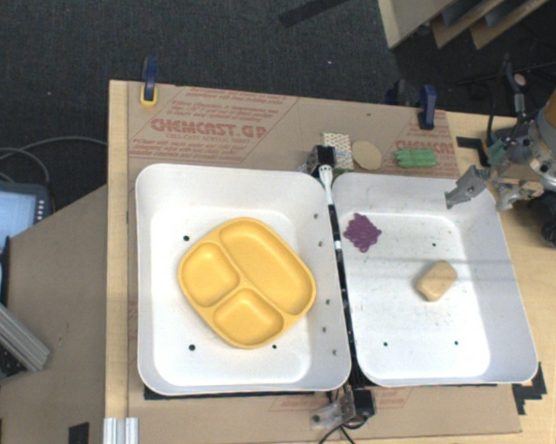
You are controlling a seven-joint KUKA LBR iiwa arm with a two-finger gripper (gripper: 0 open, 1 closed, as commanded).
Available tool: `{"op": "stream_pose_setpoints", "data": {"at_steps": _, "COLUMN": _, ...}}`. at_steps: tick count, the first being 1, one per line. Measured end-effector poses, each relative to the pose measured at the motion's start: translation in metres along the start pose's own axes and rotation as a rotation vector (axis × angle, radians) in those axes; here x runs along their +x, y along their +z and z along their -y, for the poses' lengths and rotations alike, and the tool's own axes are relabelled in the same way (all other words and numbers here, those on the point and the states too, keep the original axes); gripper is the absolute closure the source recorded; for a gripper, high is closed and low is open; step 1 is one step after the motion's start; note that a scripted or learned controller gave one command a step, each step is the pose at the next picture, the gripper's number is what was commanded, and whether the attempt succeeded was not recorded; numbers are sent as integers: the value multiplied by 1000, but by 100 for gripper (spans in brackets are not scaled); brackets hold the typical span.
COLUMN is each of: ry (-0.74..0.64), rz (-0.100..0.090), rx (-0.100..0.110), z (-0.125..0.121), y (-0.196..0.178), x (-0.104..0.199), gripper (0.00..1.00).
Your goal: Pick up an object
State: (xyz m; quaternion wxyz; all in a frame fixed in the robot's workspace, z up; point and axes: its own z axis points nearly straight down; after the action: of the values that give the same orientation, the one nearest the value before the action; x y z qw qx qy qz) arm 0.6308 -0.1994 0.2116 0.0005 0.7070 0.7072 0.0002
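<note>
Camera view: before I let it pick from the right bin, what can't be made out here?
- Gripper, camera view: small and grey over the right bin's far corner; whether its fingers are open or shut is too small to tell.
- Arm, camera view: cut off by the right edge past the wrist.
- Purple object: flat and blurred; its kind is unclear.
- Tan object: a rounded lump; too blurred to identify.
</note>
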Motion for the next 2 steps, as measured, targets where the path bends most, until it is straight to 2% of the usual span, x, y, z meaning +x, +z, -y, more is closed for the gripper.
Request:
{"op": "stream_pose_setpoints", "data": {"at_steps": 1, "ry": 0, "rz": -11, "rx": 2, "z": -22, "y": 120, "x": -22, "gripper": 0}}
{"op": "stream_pose_setpoints", "data": {"at_steps": 2, "ry": 1, "rz": -3, "rx": 6, "z": 31, "y": 127, "x": -3, "gripper": 0}}
